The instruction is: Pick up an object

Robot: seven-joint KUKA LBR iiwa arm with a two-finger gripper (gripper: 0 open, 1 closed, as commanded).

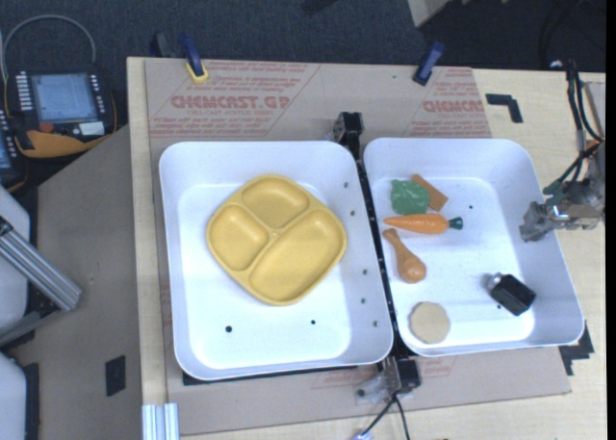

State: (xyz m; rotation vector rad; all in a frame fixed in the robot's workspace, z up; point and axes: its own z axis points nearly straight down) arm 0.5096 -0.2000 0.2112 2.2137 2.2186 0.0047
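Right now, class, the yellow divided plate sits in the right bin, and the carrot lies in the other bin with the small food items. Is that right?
Not quite. The camera view shows the yellow divided plate in the left bin, not the right. The carrot does lie in the other bin with the small food items.

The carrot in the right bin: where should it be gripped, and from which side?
Grip the carrot across its thick orange middle, coming straight down from above. It lies flat and lengthwise left to right, so fingers would close across its narrow width. The green piece sits close behind, so stay central.
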